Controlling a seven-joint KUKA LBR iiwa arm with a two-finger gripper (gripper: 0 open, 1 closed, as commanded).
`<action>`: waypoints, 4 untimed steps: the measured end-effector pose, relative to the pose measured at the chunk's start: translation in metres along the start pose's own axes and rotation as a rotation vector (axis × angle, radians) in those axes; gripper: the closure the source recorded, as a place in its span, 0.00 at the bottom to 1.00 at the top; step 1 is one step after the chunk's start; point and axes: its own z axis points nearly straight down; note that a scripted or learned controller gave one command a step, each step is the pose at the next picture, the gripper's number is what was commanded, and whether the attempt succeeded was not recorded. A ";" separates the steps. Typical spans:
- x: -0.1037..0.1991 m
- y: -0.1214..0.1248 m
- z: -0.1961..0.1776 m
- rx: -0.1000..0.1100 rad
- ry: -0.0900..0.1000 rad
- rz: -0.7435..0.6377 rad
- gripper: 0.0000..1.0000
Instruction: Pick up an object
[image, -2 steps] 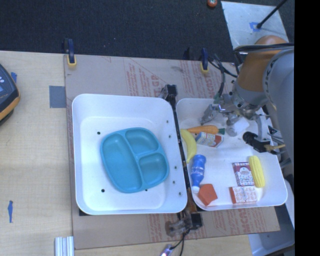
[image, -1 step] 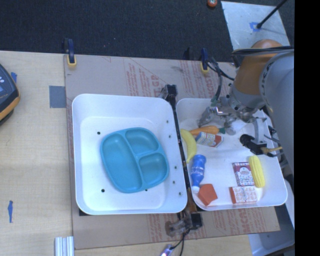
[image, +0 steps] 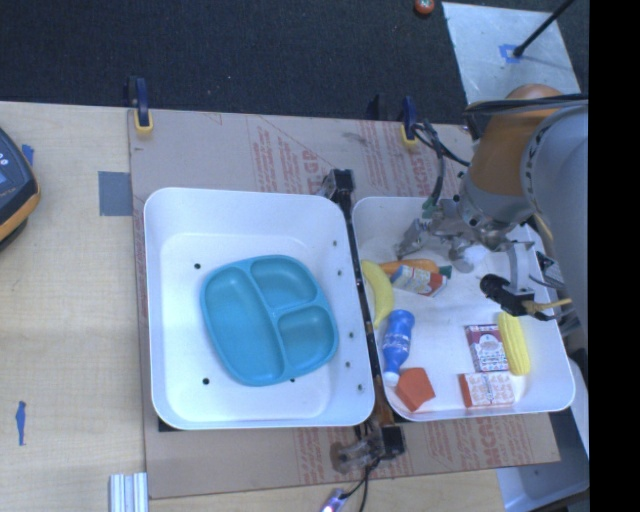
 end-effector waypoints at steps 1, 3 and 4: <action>0.003 -0.013 0.000 0.000 -0.001 0.000 0.00; 0.025 -0.049 0.001 0.001 -0.001 -0.001 0.00; 0.027 -0.045 0.000 -0.002 -0.001 -0.002 0.00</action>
